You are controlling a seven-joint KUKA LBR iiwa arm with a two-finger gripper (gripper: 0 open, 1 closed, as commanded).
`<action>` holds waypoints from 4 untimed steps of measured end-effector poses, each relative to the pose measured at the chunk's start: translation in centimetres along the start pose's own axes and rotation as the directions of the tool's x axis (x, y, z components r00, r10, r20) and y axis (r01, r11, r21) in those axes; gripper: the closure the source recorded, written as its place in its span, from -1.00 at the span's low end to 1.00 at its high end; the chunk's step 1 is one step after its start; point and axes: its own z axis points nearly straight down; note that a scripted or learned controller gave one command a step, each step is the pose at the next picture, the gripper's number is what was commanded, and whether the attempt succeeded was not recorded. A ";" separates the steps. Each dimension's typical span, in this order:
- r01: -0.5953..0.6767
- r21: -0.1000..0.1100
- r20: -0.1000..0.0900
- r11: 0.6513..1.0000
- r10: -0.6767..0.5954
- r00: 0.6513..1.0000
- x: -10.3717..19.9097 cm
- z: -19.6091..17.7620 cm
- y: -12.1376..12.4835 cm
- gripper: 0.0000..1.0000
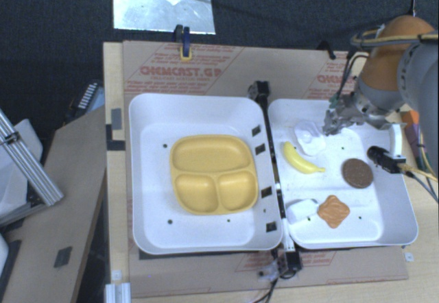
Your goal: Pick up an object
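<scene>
Nearest us, in the lower part of the right-hand shallow white plastic bin, we note an orange-brown lobed toy piece. Just to its left, close to the bin's inner wall, is a small white rounded block. Above these in the frame lie a flat dark-brown round disc and a yellow plastic toy banana, apart from each other. At centre left, the left-hand shallow white plastic bin carries a yellow three-compartment plastic plate, lying flat.

Farther back in the right bin, just above the banana, sits a white lumpy piece. We judge this to be the object in hand. The two-finger gripper on the grey arm with the orange band stands right beside its upper right edge, low in the bin. We cannot tell whether they touch, nor whether the gripper is released or clenched. Nothing is visibly held.

Assessment: the piece looks light and either soft or thin-walled, and its uneven outline offers poor flat faces. We would take it across its narrowest span, near the middle, with gentle closure. We expect it to slide on the smooth bin floor if nudged.

Beyond the bins lies a brown cardboard sheet with red lettering.
</scene>
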 end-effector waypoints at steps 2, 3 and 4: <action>-0.003 -0.002 0.001 1.000 0.003 1.000 -0.8 -10.5 0.1 1.00; -0.003 -0.003 0.001 1.000 0.003 1.000 -1.4 -16.8 -0.2 1.00; 0.001 0.005 -0.002 1.000 -0.001 1.000 2.7 -16.8 -2.5 1.00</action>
